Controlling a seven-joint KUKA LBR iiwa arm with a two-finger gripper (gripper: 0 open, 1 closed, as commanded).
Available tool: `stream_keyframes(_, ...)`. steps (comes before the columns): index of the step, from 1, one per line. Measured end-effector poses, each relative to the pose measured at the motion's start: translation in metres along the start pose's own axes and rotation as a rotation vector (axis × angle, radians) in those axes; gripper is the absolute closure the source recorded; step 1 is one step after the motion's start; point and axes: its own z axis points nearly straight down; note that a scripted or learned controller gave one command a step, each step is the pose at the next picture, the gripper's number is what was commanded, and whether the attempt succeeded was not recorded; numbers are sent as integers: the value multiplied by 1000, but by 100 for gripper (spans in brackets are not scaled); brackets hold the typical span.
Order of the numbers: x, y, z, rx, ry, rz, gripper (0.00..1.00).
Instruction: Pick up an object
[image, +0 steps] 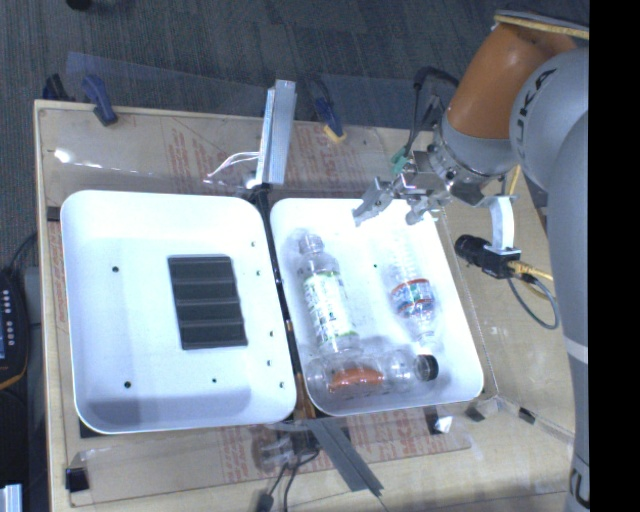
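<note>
Gripper (397, 205) sits over the far edge of the right bin (462, 330), fingers spread apart, nothing between them; one finger (366, 209) angles toward the bin's middle, the other sits just beside it toward the arm. Arm (545, 120) comes in from the right, orange band above the wrist, grey link running down the right side. Right bin holds three clear plastic bottles. Bottle with white label (322, 295) lies lengthwise in the left half of that bin, cap end toward the far side. Bottle with red and blue label (413, 290) lies in the right half, roughly parallel to the first, apart from it, its far end just below the gripper but not touched by it. Third bottle (372, 372) lies crosswise along the near wall, orange-red label, black cap pointing right, close to or touching the near ends of the other two; can't tell contact for sure. Left bin (100, 330) holds a flat black ridged block (207, 301) near its centre, well apart from the walls. Bins sit side by side, touching at the middle seam. Blue clamps (100, 100) at the far edge of the bench (505, 440), cables at the right of the right bin.
</note>
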Motion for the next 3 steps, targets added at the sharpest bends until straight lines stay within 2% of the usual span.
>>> stream_keyframes(1, -45, -17, 86, 1, 0, 20, 0)
stream_keyframes(2, -41, -68, 67, -2, 1, -59, 0)
stream_keyframes(3, -42, -61, 119, 1, 1, -68, 0)
